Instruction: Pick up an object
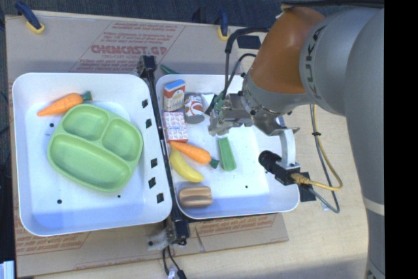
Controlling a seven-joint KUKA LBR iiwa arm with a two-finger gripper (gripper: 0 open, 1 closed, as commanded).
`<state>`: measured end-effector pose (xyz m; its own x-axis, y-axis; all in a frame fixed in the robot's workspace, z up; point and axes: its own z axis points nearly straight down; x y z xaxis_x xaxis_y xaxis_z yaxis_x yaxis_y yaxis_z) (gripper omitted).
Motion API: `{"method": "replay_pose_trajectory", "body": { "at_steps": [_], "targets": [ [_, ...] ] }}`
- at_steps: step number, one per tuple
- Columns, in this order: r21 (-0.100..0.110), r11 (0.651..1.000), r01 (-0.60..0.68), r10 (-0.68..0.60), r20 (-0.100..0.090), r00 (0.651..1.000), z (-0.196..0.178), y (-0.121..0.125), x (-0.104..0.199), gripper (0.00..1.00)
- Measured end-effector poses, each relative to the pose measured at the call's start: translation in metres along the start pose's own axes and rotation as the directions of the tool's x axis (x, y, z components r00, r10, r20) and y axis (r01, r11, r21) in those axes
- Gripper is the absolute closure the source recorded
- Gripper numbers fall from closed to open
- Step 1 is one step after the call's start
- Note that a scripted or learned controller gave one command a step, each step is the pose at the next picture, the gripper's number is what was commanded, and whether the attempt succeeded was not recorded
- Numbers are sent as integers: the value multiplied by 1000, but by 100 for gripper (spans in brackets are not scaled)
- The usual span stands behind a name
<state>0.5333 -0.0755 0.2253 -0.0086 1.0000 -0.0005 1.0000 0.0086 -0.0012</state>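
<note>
The right bin holds several toy foods: a small carton, a can, a red-and-white packet, a carrot, a banana, a green stick and a hot dog bun. My gripper hangs low over the middle of this bin, just above the green stick's upper end and right of the can. Nothing shows between its fingers.
The left bin holds a green divided plate and a second carrot. A black divider runs between the bins. My arm's grey and orange body covers the right bin's far right side. Cables trail at the right.
</note>
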Motion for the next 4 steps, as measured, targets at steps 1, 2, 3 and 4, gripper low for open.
{"method": "replay_pose_trajectory", "body": {
  "at_steps": [1,2,3,4],
  "targets": [
    [1,1000,-3,3,0,1000,6,-16,-2,100],
    [1,1000,-3,3,0,1000,6,-16,-2,0],
    [1,1000,-3,3,0,1000,6,-16,-2,0],
    [1,1000,-3,3,0,1000,6,-16,-2,0]
  ]
}}
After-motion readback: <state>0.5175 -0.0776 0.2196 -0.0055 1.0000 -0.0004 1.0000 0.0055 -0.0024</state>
